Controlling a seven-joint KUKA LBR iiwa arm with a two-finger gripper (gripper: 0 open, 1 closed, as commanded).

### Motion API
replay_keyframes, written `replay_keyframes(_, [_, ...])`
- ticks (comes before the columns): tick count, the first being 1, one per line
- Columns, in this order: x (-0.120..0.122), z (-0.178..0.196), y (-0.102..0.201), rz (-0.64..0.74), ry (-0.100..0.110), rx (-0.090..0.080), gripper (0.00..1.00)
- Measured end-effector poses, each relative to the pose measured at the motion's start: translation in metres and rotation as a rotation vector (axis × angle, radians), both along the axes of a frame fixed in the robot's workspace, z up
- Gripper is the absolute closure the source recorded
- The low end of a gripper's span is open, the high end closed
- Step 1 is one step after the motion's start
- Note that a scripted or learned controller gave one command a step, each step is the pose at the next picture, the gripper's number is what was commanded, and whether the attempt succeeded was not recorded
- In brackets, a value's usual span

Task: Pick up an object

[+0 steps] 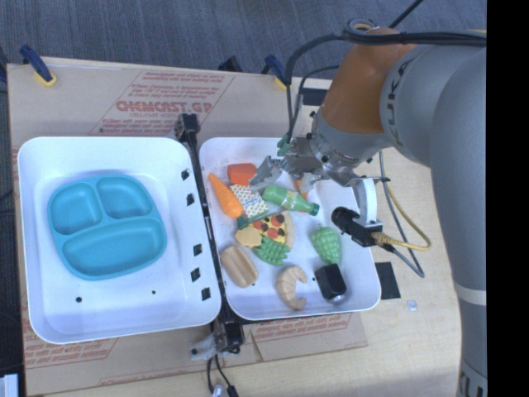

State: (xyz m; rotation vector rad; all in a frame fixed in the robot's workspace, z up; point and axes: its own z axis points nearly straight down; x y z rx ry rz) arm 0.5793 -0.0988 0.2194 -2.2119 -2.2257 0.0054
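Observation:
The right bin holds a pile of toy food. A green bottle lies tilted across the top of it. My gripper hangs just over the bottle's thick end, its fingers spread to either side, and I see no clear grip on it. Around the bottle are an orange carrot, a red-orange block, a checkered piece, a pizza slice, a green lumpy vegetable, a bread roll, a croissant and a black block.
The left bin holds a blue divided plate. A black divider runs between the bins. A black fitting with a yellow cable hangs from the wrist over the right bin's right side. The arm covers the bin's far right corner.

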Motion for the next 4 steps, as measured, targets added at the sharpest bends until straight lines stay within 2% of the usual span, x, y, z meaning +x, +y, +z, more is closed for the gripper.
replay_keyframes(1, [0.030,-0.117,-0.005,-0.198,-0.002,0.000,0.00])
replay_keyframes(2, [0.019,-0.125,-0.002,-0.062,-0.010,-0.009,0.00])
replay_keyframes(3, [0.018,-0.117,0.001,-0.056,-0.001,-0.002,1.00])
replay_keyframes(4, [0.048,-0.027,0.040,0.041,-0.004,0.000,1.00])
